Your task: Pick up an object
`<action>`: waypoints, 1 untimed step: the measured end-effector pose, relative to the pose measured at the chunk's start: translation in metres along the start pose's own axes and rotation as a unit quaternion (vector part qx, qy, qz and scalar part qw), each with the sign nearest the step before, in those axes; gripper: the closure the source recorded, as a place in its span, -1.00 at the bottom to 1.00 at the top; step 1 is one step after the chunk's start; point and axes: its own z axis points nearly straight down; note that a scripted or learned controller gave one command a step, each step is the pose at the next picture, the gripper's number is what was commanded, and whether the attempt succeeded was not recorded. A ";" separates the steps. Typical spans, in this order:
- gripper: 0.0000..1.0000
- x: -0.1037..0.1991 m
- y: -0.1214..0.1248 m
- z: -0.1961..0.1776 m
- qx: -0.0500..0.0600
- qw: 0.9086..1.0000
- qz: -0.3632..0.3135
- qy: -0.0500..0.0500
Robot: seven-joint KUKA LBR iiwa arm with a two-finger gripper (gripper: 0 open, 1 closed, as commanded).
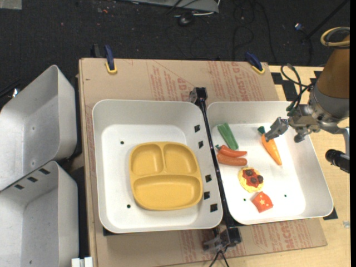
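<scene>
Two shallow white bins sit side by side on a cardboard-covered bench; the right bin (311,166) holds the toys. Above its far right part hangs the two-finger gripper (290,130), jaws spread wide with nothing between them. An orange plastic carrot (271,149) lies just below the jaws, its green top nearest them.
</scene>
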 end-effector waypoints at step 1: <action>-1.00 0.000 0.003 -0.007 -0.007 1.000 -0.001 -0.001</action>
